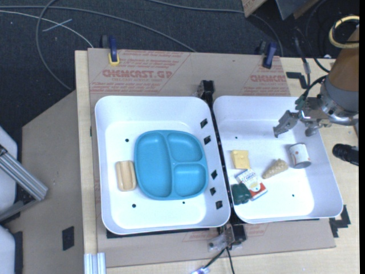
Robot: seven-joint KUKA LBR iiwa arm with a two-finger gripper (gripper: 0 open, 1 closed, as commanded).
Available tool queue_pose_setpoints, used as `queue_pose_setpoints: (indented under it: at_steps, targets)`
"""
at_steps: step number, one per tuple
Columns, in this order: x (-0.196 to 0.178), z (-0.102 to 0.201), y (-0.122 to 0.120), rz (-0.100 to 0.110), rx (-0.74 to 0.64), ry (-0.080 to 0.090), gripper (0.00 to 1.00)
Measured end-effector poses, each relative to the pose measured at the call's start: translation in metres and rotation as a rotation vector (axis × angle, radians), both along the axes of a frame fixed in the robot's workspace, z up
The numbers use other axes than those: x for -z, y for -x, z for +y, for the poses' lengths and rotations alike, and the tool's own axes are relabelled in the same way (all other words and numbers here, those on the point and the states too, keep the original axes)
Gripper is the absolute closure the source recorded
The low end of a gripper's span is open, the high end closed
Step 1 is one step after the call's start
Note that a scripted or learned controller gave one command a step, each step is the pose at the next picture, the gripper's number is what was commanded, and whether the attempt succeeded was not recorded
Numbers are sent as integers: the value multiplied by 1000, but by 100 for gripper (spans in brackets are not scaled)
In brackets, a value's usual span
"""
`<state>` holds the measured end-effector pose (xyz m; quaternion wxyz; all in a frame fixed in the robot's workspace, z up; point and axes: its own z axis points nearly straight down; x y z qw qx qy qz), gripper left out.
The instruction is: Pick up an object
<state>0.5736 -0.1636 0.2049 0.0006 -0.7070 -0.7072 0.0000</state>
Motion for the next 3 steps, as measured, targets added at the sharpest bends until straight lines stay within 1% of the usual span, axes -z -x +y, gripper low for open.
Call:
queue_pose_setpoints:
  at_steps: [1, 2, 3]
  targets:
    - [53, -2, 11, 6, 1, -2, 0]
    - [112, -4, 4, 3, -1, -4, 0]
    - [120, -1, 3, 2, -2, -6, 0]
